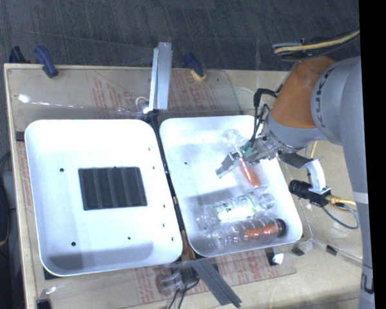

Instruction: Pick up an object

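Right at the gripper (pixel 235 160), the fingers are too small and too mixed with clear plastic to read, so I cannot tell how far apart they stand or whether anything sits between them. The gripper hangs over the upper middle of the right bin (pixel 179 145), reached in from the right by the arm (pixel 306 106).

Just beside the gripper, to its lower right and seemingly touching or under it, lies a small bottle with an orange filling (pixel 249 173). Its long axis runs from upper left to lower right, roughly in line with the arm's reach. I judge this the nearest thing to grasp, and the move turns on closing across that axis, not along it.

Nearer the front wall of the same bin lie two more bottles, well apart from the gripper. One with a green label (pixel 235 211) lies nearly level, left to right. Below it, against the front rim, one with an orange part and a dark cap (pixel 255 231) lies the same way. That makes three bottles, all in the right bin.

The left bin (pixel 46 190) shows a dark ribbed rectangle (pixel 113 187) at its middle.
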`<action>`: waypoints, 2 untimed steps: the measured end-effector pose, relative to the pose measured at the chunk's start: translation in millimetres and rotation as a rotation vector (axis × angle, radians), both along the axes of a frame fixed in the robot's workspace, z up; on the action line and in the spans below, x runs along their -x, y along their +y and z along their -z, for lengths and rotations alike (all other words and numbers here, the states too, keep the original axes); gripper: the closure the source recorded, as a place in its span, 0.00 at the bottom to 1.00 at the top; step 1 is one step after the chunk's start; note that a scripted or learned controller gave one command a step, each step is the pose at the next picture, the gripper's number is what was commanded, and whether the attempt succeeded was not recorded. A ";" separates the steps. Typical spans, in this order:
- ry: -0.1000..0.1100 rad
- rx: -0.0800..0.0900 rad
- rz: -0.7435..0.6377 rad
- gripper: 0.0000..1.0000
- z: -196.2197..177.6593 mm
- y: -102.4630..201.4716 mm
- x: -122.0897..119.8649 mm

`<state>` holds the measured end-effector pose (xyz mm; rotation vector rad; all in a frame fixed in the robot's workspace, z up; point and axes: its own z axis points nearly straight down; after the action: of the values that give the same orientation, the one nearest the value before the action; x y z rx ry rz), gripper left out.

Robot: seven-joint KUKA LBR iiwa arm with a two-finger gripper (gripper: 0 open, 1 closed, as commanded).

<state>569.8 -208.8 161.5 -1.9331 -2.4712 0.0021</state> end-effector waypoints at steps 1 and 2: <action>-0.003 0.002 -0.025 0.00 -15.4 -0.1 4.9; -0.004 0.002 -0.059 0.00 -22.1 -0.7 -10.0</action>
<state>579.8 -209.5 183.6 -1.8621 -2.5307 0.0006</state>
